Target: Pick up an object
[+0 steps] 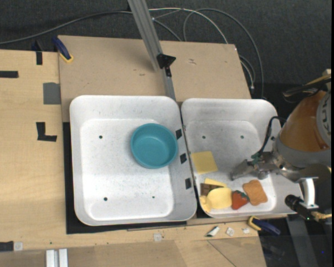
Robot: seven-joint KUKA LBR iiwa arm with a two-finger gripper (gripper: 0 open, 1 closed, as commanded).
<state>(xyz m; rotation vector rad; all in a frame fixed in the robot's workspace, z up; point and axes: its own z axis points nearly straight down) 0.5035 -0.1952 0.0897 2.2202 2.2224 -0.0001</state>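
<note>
Reaching: the arm comes in from the right edge of the frame, and its hand sits low in the right bin, just above the cluster of small things at that bin's lower edge

Hand: dark fingers point left toward the bin's middle; whether they are spread or pressed together I cannot tell, and nothing shows between them

Targets: a yellow square lies near the bin's left wall; below it a yellow lump, a red piece and an orange block crowd together, touching or nearly so, in the lower part of the bin

Other bin: a blue bowl stands alone in the left bin, well apart from the hand

Risk, crowding: the lump, red piece and block sit so close that a closing grip could likely catch two at once, or shove one aside and pinch none

Risk, wall: the cluster hugs the lower rim, so a finger coming down there may strike the rim or wedge a piece against it

Risk, flat piece: the yellow square looks thin and flat; fingers could slide over it without purchase

Risk, aim: the hand seems to hover beside the block, not over it, so a straight descent may close on bare bin floor

Tabletop: clips and scraps lie outside the bins at lower right, out of play
</note>
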